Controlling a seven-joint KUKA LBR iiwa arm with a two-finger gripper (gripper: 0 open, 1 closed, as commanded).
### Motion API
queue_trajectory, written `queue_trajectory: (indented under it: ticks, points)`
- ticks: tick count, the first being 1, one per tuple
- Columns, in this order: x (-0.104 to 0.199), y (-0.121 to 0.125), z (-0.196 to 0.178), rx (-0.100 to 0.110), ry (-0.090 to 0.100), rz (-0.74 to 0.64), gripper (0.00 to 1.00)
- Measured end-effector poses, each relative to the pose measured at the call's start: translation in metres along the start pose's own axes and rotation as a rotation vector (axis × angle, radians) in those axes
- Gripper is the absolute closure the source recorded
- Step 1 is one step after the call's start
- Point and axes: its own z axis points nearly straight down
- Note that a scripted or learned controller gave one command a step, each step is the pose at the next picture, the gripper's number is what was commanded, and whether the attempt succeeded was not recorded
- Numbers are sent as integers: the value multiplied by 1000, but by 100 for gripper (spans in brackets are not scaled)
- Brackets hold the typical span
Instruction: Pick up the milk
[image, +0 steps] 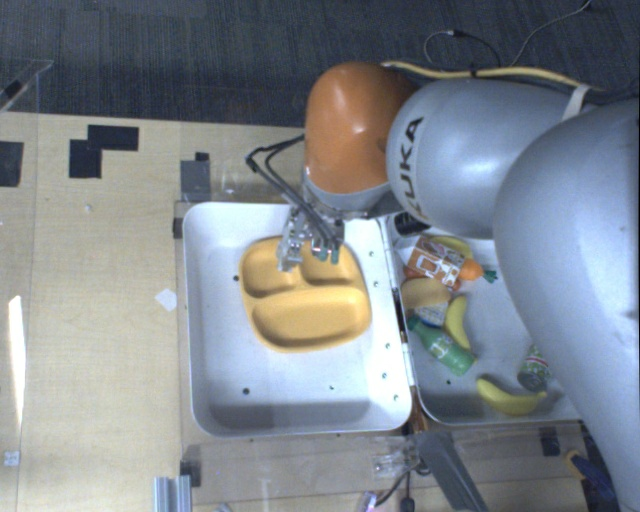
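The milk (437, 262) is a small carton with orange and white print. It lies in the right bin (440, 405) near the back left corner, partly under the arm. My gripper (309, 250) hangs over the left bin (215, 330), above the far edge of a yellow divided plate (305, 305). Its two fingers (290, 252) stand apart and open, with nothing between them. The gripper is well left of the carton, across the wall between the bins.
Beside the carton in the right bin lie two bananas (510, 397), a green bottle (440, 347), a pale round fruit (420, 293) and a small dark object (533, 370). The big grey arm (520, 180) covers the right bin's far side.
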Motion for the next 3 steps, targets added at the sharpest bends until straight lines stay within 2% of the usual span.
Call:
queue_trajectory:
  ticks: [1, 2, 3]
  points:
    - [38, -11, -47, -1, 0, -532, 100]
    - [38, -11, -47, -1, 0, -531, 0]
    - [23, 19, -93, -1, -1, -443, 0]
